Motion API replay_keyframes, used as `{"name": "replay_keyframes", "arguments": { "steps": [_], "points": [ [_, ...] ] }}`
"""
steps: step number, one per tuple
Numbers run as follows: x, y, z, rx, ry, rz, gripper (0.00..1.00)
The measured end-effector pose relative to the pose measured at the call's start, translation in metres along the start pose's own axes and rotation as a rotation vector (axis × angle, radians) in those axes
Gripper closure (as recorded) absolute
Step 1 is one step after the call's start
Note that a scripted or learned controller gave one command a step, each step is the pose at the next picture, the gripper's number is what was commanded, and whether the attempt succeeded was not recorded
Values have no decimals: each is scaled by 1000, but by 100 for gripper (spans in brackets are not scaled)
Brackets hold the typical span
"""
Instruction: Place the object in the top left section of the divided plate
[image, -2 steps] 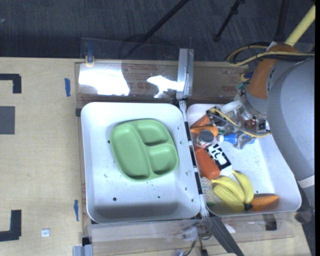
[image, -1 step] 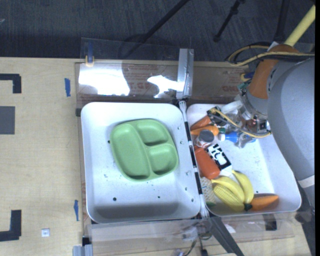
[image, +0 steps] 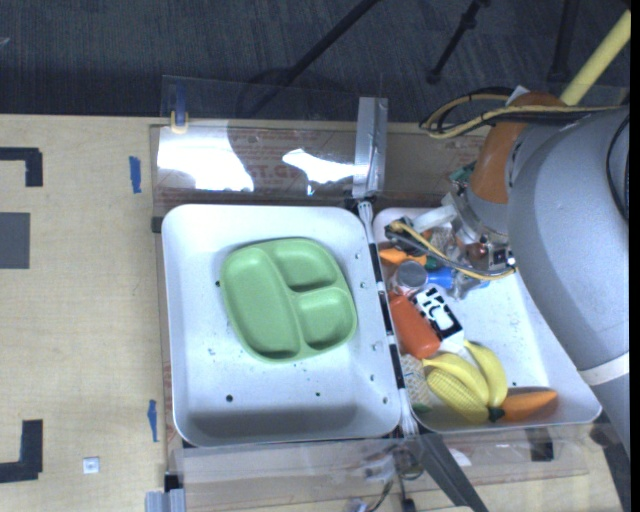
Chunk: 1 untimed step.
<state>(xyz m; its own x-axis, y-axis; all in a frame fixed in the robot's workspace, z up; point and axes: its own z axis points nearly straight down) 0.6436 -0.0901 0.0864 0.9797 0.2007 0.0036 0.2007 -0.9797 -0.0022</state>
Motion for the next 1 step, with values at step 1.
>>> {"name": "replay_keyframes", "arguments": {
  "steps": [1],
  "points": [
    [23,-42,-95,-1,-8,-287,100]
  ]
}}
